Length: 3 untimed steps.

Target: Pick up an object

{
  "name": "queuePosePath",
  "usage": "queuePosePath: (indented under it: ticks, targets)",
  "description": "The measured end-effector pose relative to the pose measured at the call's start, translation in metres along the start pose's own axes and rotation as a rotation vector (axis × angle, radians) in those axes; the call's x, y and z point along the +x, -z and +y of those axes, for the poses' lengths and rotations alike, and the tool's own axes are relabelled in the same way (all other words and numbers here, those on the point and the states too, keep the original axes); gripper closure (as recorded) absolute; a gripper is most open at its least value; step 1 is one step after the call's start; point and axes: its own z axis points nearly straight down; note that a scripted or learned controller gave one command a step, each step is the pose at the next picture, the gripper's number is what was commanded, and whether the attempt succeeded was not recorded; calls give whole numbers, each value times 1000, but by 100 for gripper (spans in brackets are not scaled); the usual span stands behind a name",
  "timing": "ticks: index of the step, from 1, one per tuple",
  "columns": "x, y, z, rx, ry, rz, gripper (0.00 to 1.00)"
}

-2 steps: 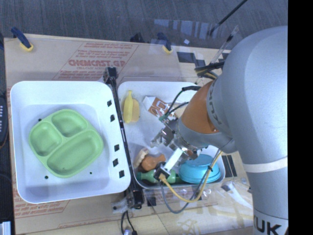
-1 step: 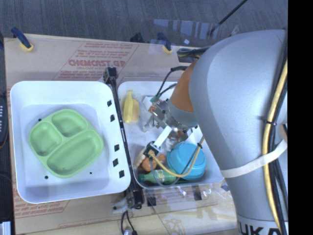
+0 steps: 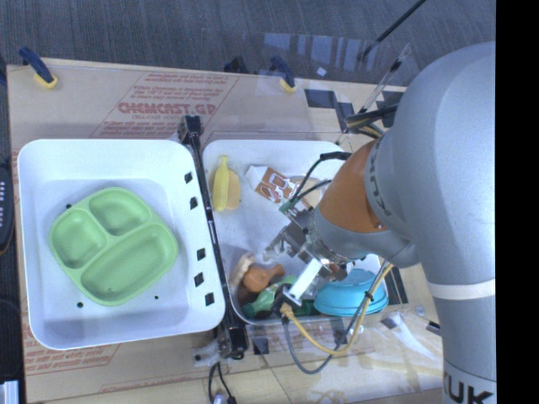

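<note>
Brown object (image 3: 261, 276) in right bin (image 3: 253, 154), end effector (image 3: 285, 261) just beside, opening indiscernible

Two bins stand side by side on the bench (image 3: 76, 82), their inner walls nearly touching.

Left bin (image 3: 101, 154): one divided plate (image 3: 114, 244) lies flat on its floor, left of centre.

Right bin (image 3: 253, 154): a banana (image 3: 224, 185) lies at the far left, close beside the wall. A carton (image 3: 271, 183) lies just to its right. Several small food pieces (image 3: 259, 283) are heaped in the near left corner. A bowl (image 3: 354, 297) sits to their right, at the near wall.

The arm (image 3: 421, 167) enters from the right and hangs over the right half of this bin, covering part of the bowl.

Two clamps (image 3: 40, 68) (image 3: 283, 71) sit on the bench's far edge, behind the bins.
</note>
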Motion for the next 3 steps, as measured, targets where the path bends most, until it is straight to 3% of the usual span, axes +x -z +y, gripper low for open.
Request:
queuePosePath:
  ticks: [1,2,3]
  targets:
    - [56,-21,43,-7,-37,-7,0]
    - [5,-13,-13,-8,216,-7,0]
    - [59,-21,39,-8,459,-13,0]
